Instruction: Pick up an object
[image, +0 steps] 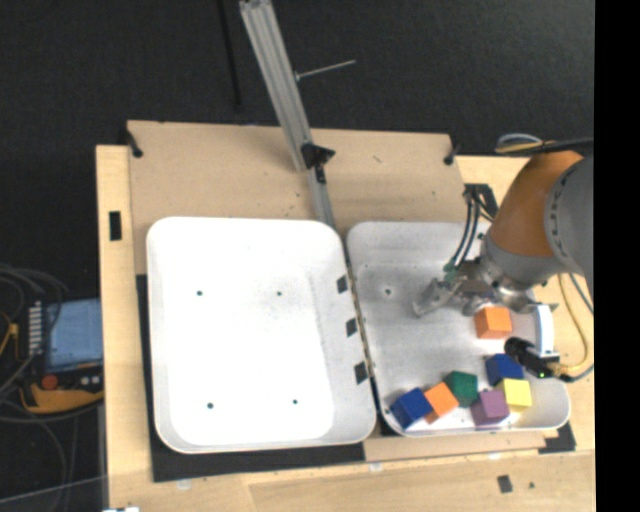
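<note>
No readable text, label, brand, number or sign anywhere: none on the two shallow white plastic bins (250, 235), none on the small coloured cubes (440, 399), none on the pale wooden bench (230, 150), none on the grey-and-orange arm (530, 215).

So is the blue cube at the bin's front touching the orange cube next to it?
Touching. The camera view shows the blue cube pressed against the orange cube, with no white bin floor between them.
</note>
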